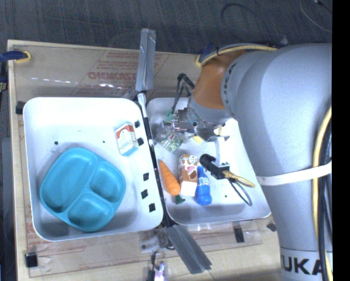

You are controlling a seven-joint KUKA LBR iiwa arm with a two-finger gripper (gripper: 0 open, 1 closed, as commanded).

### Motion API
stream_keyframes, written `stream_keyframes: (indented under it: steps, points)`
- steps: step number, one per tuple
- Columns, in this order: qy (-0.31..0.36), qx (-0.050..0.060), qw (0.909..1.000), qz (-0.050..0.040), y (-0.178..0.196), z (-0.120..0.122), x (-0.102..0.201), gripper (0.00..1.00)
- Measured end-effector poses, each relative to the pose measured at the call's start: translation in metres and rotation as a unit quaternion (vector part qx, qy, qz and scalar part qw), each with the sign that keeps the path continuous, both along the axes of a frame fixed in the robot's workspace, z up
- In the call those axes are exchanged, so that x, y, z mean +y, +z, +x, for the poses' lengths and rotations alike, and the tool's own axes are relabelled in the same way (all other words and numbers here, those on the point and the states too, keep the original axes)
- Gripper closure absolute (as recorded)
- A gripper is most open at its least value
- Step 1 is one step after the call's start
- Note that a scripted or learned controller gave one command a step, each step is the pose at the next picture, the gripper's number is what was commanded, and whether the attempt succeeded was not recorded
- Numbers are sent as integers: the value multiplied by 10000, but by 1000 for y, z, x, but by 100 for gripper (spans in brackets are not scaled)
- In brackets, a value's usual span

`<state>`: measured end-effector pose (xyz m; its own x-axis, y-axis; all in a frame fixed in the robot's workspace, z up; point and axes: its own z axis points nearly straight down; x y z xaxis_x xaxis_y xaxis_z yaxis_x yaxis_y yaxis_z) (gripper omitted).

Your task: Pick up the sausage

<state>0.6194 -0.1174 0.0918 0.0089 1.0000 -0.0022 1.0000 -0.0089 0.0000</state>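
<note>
The gripper [176, 127] is low in the right bin [245, 211]. I cannot tell if it holds anything. It might grab the carrot [170, 179], not a sausage.

Grey arm [280, 116], orange band (KUKA lettering)

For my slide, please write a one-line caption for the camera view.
KUKA arm reaching into the right bin above a carrot and blue bottle; blue tray in left bin.
</note>
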Motion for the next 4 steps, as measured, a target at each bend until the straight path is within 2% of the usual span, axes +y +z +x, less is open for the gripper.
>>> stream_keyframes:
  steps: [1,2,3,4]
  points:
    - [-634,6,9980,12,29,36,-8,0]
    - [-888,25,9960,15,-1,37,-4,0]
    - [-694,35,9976,18,-1,28,-10,0]
    - [-730,3,9973,12,0,38,-20,0]
